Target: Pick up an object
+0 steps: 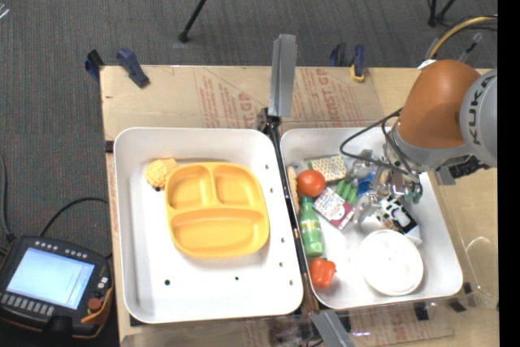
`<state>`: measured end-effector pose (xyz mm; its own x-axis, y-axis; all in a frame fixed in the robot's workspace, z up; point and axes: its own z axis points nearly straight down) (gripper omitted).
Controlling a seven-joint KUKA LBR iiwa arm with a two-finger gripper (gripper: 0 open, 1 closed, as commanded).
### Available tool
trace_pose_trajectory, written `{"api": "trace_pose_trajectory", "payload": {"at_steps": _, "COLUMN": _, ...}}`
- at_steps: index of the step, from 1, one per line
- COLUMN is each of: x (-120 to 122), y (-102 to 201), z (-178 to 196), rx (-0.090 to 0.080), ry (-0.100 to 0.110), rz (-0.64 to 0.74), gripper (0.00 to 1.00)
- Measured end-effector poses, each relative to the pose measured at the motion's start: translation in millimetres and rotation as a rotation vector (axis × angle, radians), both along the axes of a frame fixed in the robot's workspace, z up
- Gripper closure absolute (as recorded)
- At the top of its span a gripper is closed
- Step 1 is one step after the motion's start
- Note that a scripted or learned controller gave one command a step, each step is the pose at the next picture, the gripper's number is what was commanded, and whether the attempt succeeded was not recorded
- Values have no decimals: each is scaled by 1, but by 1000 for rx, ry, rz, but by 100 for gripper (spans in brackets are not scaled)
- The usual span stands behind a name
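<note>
My gripper (375, 206) is low in the right bin (443, 256), under the orange wrist band (435, 103). It hangs among cluttered items: a black-and-white toy (398, 216) just to its right, a pink packet (332, 206) to its left, and green pieces (348, 189) by its upper left. Nothing is visibly held. Further left lie a red tomato (309, 183), a green bottle (310, 228) and a red pepper (322, 272). A white round dish (392, 262) sits below the gripper.
The left bin (138, 256) holds a yellow divided plate (217, 208) and a small yellow corn-like piece (159, 171). A checkered packet (329, 166) lies at the back of the right bin. The ridge between the bins (286, 199) runs close to the bottle. Cables loop near the wrist.
</note>
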<state>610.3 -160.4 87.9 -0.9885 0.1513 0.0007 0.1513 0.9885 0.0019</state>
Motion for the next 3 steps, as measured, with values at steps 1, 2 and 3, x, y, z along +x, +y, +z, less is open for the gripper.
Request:
{"api": "trace_pose_trajectory", "payload": {"at_steps": 1, "x": 4, "y": 0, "z": 13, "rx": -2, "ry": -12, "rz": 3, "gripper": 100}}
{"api": "trace_pose_trajectory", "payload": {"at_steps": 2, "x": 3, "y": 1, "z": 13, "rx": -2, "ry": -10, "rz": 3, "gripper": 0}}
{"api": "trace_pose_trajectory", "payload": {"at_steps": 3, "x": 21, "y": 73, "z": 6, "rx": -9, "ry": -10, "rz": 119, "gripper": 0}}
